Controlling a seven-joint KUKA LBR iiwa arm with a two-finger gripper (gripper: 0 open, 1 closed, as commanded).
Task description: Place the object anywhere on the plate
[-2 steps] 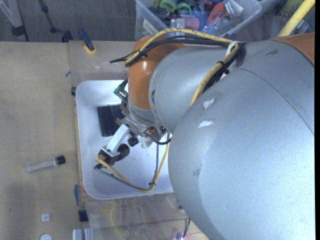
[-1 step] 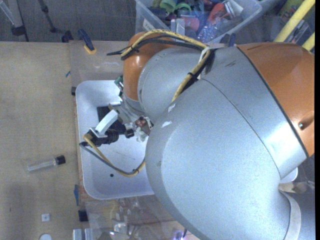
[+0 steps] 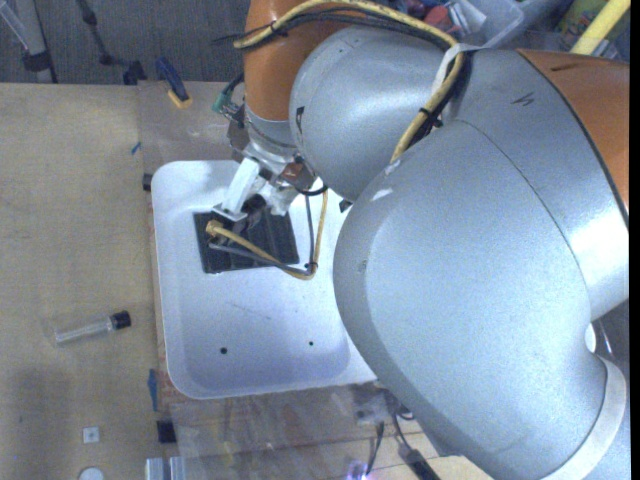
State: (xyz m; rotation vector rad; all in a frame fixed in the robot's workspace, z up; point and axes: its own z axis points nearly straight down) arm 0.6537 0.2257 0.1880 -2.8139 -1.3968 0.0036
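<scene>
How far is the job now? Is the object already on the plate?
Done: the arm has reached into the white bin. In hand: the gripper sits low over the dark flat plate at the bin's far end. Left: I cannot see an object between the fingers or resting on the plate, so placement is not confirmed.

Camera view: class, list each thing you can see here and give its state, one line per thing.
Gripper: lowered over the dark plate.
Dark plate: lying flat in the bin's far part.
White bin: upright on the bench.
Clear tube: lying on its side on the bench, black cap on.
</scene>
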